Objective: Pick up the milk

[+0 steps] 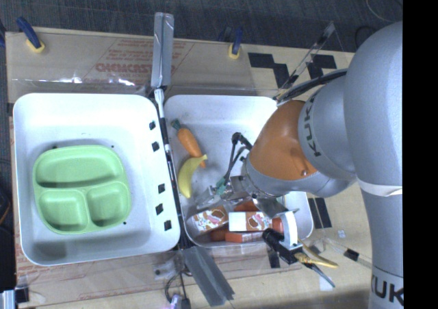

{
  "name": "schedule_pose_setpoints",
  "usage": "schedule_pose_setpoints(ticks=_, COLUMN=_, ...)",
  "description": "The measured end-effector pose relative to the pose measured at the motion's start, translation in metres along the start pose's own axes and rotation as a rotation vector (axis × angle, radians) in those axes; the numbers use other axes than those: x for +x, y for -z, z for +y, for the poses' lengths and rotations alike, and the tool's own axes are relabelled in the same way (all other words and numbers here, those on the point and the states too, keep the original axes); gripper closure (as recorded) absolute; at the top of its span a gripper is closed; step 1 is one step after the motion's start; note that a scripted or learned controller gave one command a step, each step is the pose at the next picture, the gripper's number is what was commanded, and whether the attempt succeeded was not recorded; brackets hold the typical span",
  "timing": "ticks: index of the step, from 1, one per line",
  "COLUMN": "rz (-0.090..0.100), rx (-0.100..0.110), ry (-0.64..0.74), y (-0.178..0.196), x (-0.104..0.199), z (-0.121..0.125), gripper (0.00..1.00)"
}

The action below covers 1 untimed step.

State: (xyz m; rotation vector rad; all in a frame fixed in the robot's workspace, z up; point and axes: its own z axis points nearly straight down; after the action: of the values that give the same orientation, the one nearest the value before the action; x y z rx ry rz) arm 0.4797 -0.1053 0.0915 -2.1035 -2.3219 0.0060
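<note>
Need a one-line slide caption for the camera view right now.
KUKA arm reaches into the right bin over milk carton, banana and carrot; green tray in left bin.

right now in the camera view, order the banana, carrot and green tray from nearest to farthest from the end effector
1. banana, just to the left of the end effector in the right bin
2. carrot, up-left, same bin
3. green tray, in the left bin

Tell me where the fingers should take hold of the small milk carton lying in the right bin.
Grip the small red-and-white milk carton across its narrow width, coming from above. It lies flat on its side near the white right bin's front wall, crowded by other packages, so its upturned broad face looks likeliest to be reachable.
</note>
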Motion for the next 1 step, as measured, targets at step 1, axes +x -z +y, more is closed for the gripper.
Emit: schedule_pose_setpoints(ticks=1, rz=0.002, rx=0.006, ry=0.007, y=0.0063, x=0.0004, z=-0.0002, gripper=1.00)
